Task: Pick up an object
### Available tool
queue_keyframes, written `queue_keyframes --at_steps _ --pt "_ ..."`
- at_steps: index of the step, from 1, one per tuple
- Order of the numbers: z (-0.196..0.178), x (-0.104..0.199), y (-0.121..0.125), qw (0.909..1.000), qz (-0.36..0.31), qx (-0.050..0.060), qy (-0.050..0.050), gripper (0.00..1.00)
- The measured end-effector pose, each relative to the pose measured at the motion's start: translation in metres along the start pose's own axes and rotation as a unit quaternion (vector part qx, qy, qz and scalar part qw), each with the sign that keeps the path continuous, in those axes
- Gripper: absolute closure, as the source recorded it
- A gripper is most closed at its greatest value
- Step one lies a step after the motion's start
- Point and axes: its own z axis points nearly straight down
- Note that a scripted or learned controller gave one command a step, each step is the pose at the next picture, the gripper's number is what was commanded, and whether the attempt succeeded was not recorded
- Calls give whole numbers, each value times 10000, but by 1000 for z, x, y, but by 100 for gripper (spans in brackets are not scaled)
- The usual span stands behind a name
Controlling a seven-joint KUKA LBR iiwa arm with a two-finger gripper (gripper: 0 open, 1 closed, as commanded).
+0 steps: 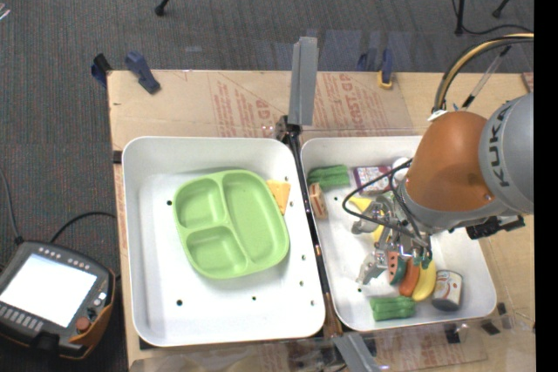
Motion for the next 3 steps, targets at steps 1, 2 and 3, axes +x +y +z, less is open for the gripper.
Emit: queue_keyframes --at_steps 1,2,3 --pt "-10 -1 2 10000 -36 -4 -5 100" --pt "-10 -1 3 10000 -41 -4 -1 0" --pt "-1 -48 24 9995 319 -2 -16 0"
